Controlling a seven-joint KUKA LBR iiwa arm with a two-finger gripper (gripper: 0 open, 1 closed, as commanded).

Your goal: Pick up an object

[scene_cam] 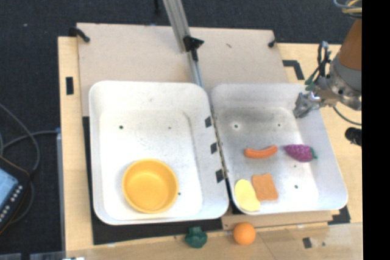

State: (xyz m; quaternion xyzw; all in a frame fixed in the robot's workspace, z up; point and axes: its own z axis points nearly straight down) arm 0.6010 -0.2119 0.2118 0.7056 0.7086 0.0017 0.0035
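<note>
The right bin [317,186] holds an orange sausage-shaped piece [261,152], a purple bunch of grapes [299,153], an orange-brown slab [265,187] and a pale yellow piece [246,195] at its front rim. A yellow bowl [150,185] sits in the left bin [146,106]. My gripper [303,106] hangs over the right bin's far right edge, above and behind the grapes, with nothing visibly in it.
An orange ball [244,233] and a green object [195,237] lie on the bench in front of the bins. A slanted metal rail [173,3] runs from the top down to the gap between the bins.
</note>
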